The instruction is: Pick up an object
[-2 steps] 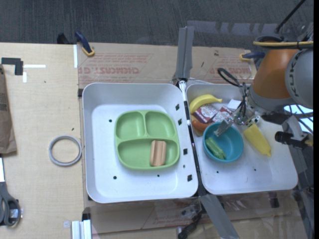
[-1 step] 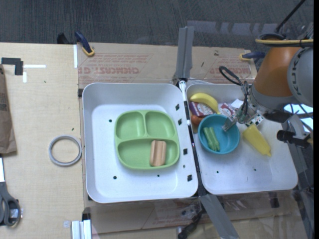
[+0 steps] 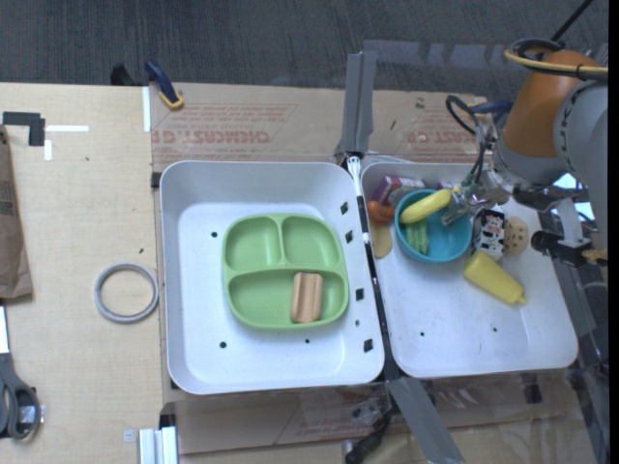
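Note:
The right bin holds a blue bowl with a banana lying across its rim and something green inside. My gripper hangs low over the bowl's upper right rim, just right of the banana's tip. A yellow block lies to the bowl's lower right. A small white and black item and a tan round piece sit beside the bowl. A purple item and an orange one lie at the bin's far left corner.
The left bin carries a green divided plate with a sausage in its front compartment. On the bench to the left are a grey ring, scissors and a brown bag.

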You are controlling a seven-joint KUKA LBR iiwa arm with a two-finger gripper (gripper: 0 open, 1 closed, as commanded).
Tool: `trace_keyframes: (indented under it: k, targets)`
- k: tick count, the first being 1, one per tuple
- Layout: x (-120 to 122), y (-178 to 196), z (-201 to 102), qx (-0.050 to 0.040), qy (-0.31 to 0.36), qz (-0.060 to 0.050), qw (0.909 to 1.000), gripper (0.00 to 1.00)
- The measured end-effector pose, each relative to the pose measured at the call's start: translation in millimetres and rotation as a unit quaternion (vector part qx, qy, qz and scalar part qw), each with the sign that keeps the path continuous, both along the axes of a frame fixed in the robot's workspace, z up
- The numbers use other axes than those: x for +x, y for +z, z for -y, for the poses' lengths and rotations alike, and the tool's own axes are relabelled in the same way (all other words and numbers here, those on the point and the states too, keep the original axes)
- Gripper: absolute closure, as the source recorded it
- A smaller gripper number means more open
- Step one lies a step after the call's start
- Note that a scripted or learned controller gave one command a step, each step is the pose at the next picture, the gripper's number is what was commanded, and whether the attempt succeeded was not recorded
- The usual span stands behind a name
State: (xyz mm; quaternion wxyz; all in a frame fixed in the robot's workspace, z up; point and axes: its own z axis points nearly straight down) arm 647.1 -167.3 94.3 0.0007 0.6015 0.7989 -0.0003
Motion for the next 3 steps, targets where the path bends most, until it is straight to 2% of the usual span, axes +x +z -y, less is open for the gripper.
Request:
trace_keyframes:
  k: [1,2,3]
  targets:
    - [-7.0,32.0,1.8,-0.0003,-0.006,0.000,1.0000,1.00]
    - [-19.3,88.9,14.8,-0.0003,-0.064,-0.001,0.9979,1.00]
    - [-24.0,94.6,7.9,0.0001,0.033,-0.001,0.9995,1.00]
